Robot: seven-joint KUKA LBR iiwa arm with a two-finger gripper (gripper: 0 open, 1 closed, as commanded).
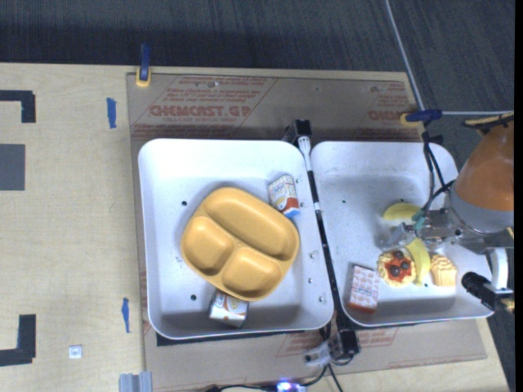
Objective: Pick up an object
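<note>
- Right now the gripper [406, 233] is down inside the right bin [351, 170], among a tight cluster of small toy foods, so the step in hand looks like the closing-in on one of them.
- Whether it grips anything I cannot tell: the wrist and cabling hide its tip, and nothing shows clearly held.
- Nearest candidates are the yellow banana-like piece [400, 211] just up and left of the tip, and the long yellow piece [420, 260] directly below it.
- Touching that long piece on its left lies a round pizza-like disc [395, 268], and on its right a pale waffle-like piece [443, 271]; this crowding is the main hazard, since a descending tool could nudge neighbours instead of straddling one item.
- Doing it well probably means choosing the banana-like piece, which sits a little apart from the others, and centring over its narrow width before closing.
- A small red-and-white carton [364, 288] leans near the bin's lower left wall, well apart from the cluster, and is an easier, isolated target if the cluster try slips.
- Across in the left bin [159, 219], a yellow divided tray [239, 241] dominates, with a small carton [283, 192] at its upper right edge and another small packet [228, 309] below it; these are far from the arm's present reach.
</note>
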